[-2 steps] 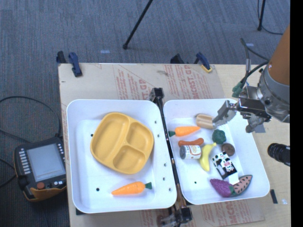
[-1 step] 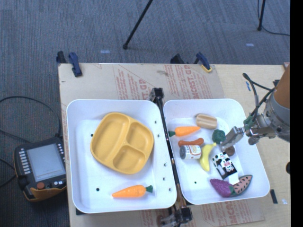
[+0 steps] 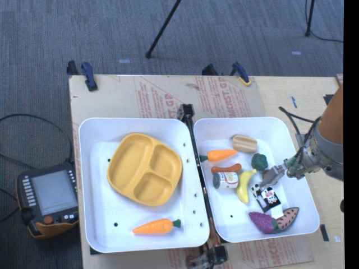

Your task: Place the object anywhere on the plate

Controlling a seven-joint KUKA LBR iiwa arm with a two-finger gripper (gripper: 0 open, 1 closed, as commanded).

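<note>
The desk [image 3: 140, 91] carries two white bins. Far to the side of my end effector [image 3: 270, 177] the left bin [image 3: 90, 150] holds the yellow plate [image 3: 145, 168] and a carrot [image 3: 154, 226]. My end effector hangs over the right bin [image 3: 291, 228]; whether it is released or clenched I cannot tell. Just beside it lie the banana [image 3: 244, 186], a can [image 3: 226, 180] and a black-and-white block [image 3: 268, 197].

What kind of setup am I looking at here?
Likely a robot lab test bench: a clamped board on carpet, two white bins of toy food, a control tablet beside them, and a tripod leg behind.
</note>
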